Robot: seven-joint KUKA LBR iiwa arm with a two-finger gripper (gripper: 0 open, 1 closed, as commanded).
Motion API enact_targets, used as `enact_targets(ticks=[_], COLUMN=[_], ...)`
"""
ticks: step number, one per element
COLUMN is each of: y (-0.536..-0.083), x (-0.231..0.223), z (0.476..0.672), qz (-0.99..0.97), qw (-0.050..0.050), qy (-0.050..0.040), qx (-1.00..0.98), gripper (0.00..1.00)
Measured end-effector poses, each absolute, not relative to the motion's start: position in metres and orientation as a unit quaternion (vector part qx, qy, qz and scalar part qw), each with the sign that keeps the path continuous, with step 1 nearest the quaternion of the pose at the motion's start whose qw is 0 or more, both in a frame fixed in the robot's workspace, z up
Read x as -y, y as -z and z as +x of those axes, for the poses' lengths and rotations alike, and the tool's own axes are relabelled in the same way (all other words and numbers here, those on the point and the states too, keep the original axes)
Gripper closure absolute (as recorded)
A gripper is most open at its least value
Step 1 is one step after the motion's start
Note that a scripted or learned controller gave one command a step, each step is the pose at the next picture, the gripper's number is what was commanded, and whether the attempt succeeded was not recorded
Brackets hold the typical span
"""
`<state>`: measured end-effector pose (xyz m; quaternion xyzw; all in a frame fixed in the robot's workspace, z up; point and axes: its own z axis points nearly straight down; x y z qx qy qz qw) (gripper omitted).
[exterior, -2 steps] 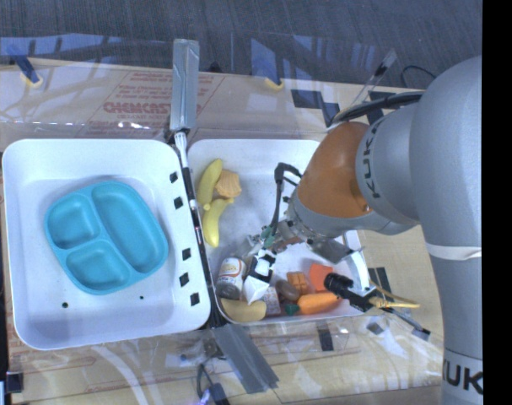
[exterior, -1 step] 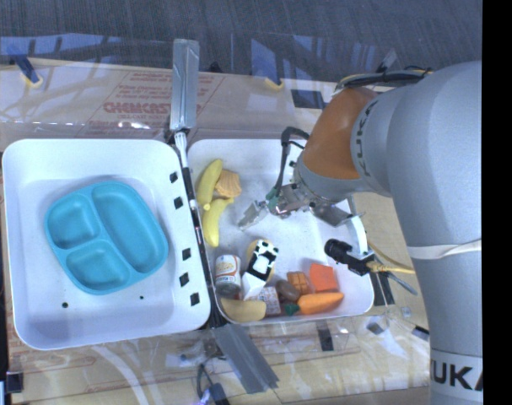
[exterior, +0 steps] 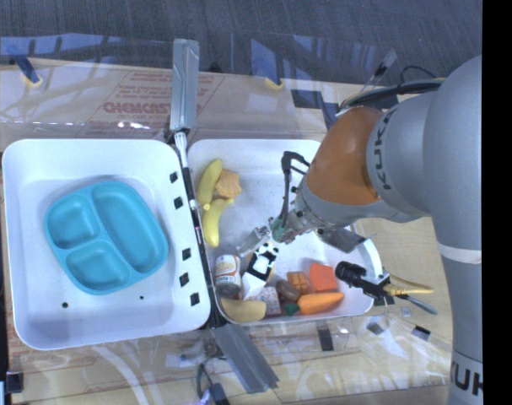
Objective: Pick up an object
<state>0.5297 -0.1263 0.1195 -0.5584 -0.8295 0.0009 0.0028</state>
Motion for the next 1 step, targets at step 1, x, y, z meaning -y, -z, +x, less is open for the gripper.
enact_targets(ticks=[1], y=[-0.0902], x=[0.1232], z=[0.5183], qz=[-0.609], qw=[-0.002], qy=[-0.0022], qx=[0.793], gripper=[0.00])
